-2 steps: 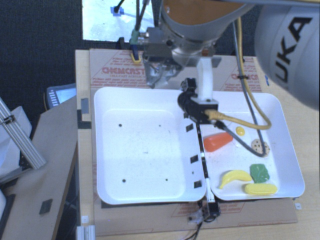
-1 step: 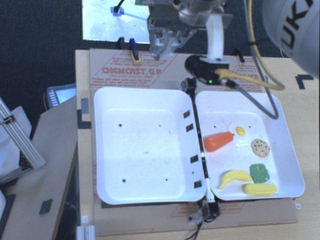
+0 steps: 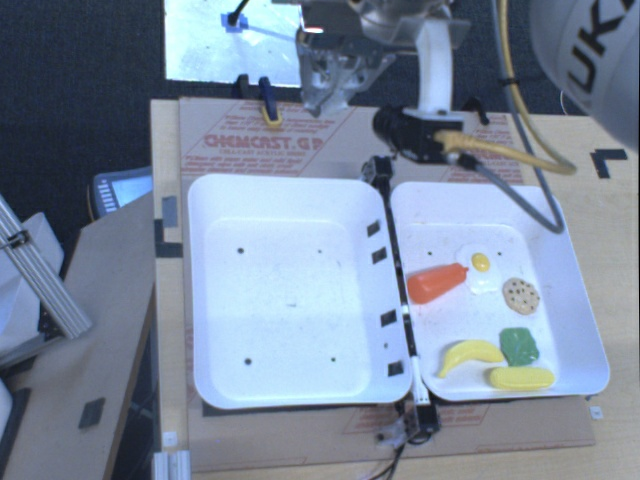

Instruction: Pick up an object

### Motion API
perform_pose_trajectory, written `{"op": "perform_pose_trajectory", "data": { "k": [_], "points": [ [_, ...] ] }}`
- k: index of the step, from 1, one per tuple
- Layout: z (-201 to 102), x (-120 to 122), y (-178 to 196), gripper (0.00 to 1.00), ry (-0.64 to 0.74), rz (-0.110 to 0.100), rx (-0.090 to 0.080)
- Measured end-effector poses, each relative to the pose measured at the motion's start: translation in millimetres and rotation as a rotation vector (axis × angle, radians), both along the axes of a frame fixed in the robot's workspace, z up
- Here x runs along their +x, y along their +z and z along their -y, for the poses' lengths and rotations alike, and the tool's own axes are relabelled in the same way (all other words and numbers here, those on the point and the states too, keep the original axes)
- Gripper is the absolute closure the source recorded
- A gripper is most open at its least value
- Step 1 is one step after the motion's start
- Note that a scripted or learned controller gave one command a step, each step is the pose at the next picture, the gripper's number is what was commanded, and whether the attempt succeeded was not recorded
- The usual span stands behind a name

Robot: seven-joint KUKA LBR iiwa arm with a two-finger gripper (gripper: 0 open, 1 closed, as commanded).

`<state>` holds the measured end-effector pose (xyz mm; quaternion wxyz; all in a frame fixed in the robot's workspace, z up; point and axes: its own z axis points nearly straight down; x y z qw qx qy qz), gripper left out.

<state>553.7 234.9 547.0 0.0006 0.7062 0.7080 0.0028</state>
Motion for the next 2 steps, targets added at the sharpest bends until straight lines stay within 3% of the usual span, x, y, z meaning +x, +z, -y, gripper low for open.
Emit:
{"op": "perform_pose_trajectory", "data": {
  "k": [2],
  "points": [
    [-0.7, 0.1, 22.1, 1.00, 0.003, 0.003, 0.003]
  ]
}}
